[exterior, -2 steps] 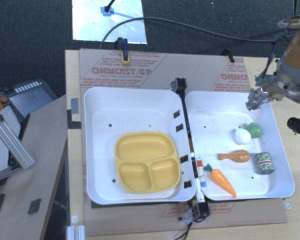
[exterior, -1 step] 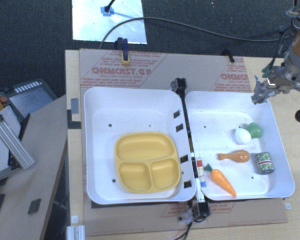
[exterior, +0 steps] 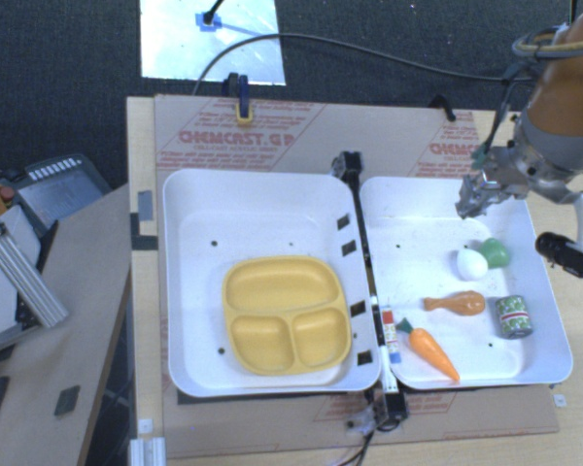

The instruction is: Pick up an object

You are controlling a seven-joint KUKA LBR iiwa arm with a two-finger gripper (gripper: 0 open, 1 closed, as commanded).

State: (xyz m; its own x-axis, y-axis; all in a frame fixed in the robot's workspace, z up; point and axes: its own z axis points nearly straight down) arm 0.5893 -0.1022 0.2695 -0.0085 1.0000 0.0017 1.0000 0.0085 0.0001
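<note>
Grey and orange, the arm (exterior: 564, 95) enters from the right edge and bends down over the upper part of the right bin (exterior: 408, 212); the orange band sits above the wrist; the gripper (exterior: 476, 200) hangs low at the bin's far right corner, its dark fingers pointing down and to the left; whether they are parted or closed cannot be told from this angle, and nothing is seen between them.

Objects to pick lie in the right bin, below the gripper and apart from it: a white egg (exterior: 471, 263) touching a green round item (exterior: 496, 252); a brown drumstick (exterior: 457, 304); a green can (exterior: 513, 316) on its side near the right wall; an orange carrot (exterior: 432, 350) with a green top toward the front.

The left bin (exterior: 194, 212) holds a yellow divided tray (exterior: 285, 313) with three compartments.

Red print on the cardboard sheet (exterior: 301, 124) under the bins reads "CHEMCAST", followed by letters resembling "GP"; the same red lettering repeats near the right corner, partly hidden by the arm; the can's label is too small to read.
</note>
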